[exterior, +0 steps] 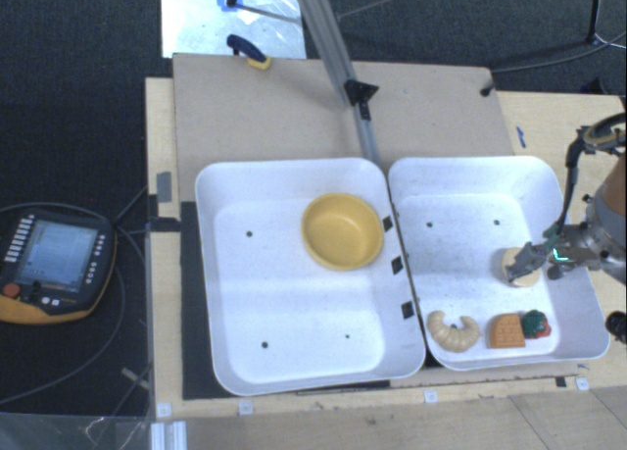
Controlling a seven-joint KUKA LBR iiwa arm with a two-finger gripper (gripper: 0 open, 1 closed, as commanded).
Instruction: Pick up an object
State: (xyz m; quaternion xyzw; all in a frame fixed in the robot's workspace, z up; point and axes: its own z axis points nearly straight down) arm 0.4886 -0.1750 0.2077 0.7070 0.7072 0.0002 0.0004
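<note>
The hand (524, 264) is seen lowered onto a pale round object (520, 273) at three o'clock in the right bin (460, 178), evidently for a grasp; how far it is opened cannot be told.

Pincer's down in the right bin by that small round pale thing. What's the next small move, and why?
Probably close the pincer on the small round pale object, then lift slightly to test the hold. Its tip sits right at that object, near the right bin's right side, apart from the croissant and orange cracker below. Whether it already grips isn't clear.
</note>
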